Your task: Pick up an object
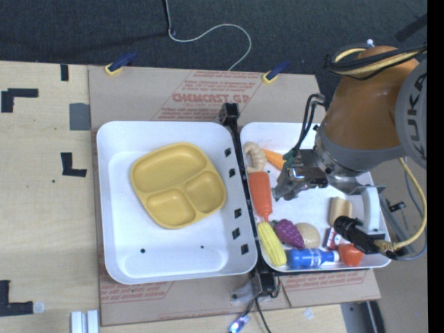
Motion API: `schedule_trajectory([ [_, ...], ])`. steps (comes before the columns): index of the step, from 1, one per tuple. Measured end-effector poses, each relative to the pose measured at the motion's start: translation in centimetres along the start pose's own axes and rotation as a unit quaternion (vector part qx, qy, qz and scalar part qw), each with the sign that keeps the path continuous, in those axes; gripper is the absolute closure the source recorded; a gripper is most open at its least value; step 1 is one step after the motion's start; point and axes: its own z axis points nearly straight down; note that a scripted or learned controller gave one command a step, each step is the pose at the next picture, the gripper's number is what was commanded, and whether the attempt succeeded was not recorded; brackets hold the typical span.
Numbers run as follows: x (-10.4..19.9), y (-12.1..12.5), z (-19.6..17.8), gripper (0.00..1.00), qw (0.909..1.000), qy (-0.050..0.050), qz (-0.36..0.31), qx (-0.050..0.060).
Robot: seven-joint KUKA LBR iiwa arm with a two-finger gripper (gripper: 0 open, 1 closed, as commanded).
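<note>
Cardboard sheet [208, 92] under white bins [114, 186]

Lighting evenly from above, glaring faintly off the white bins [166, 269], blurring slightly throughout, shadowing softly below the fingers [286, 186].

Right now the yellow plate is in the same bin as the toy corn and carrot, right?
Not quite. The camera view shows the yellow plate alone in the left bin. The toy corn and carrot lie in the right bin, near the hand.
</note>
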Motion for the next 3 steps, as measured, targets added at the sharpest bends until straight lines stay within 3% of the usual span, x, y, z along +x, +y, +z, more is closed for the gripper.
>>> schedule_trajectory([
  [1, 5.4, 0.1, -8.6, 1.00, 1.0000, 0.000, -0.001, -0.007],
  [2, 9.4, 0.1, -9.5, 1.00, 1.0000, -0.001, 0.001, -0.003],
  [3, 8.6, 0.1, -9.8, 1.00, 1.0000, -0.001, 0.002, -0.002],
])
